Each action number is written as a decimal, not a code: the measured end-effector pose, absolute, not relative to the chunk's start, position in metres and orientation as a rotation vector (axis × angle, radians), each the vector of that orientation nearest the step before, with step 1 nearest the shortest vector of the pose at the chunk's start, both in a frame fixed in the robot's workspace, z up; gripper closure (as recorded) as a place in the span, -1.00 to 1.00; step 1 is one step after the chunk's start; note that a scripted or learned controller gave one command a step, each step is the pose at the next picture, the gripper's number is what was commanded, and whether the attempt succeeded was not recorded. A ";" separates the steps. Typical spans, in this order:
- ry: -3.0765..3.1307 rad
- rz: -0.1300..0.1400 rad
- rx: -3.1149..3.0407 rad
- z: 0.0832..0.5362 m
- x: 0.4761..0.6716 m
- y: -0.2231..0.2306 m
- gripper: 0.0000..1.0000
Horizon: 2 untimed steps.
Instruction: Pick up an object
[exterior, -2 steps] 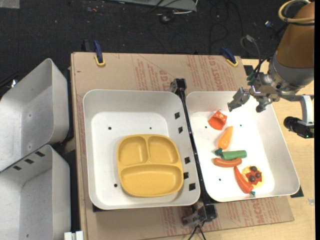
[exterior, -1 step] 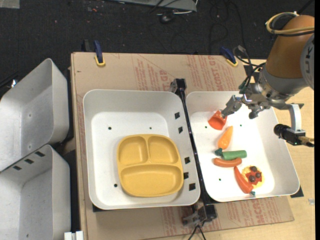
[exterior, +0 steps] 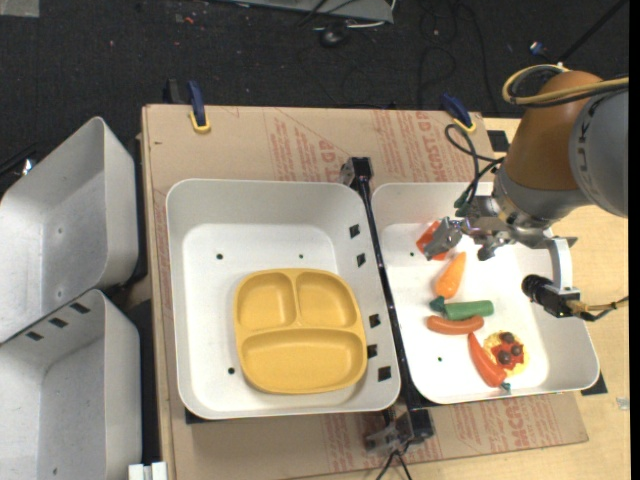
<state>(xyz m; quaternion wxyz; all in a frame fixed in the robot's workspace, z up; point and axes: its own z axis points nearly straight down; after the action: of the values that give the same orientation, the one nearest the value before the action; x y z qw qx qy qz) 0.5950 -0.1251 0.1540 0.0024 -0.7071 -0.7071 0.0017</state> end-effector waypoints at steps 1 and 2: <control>-2.218 0.005 -2.220 0.110 0.593 -0.128 -1.00; -2.221 0.000 -2.223 0.123 0.595 -0.128 1.00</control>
<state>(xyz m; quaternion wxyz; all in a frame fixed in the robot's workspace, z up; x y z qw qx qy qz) 0.5947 -0.1284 0.1231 -0.0006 -0.7075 -0.7068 -0.0001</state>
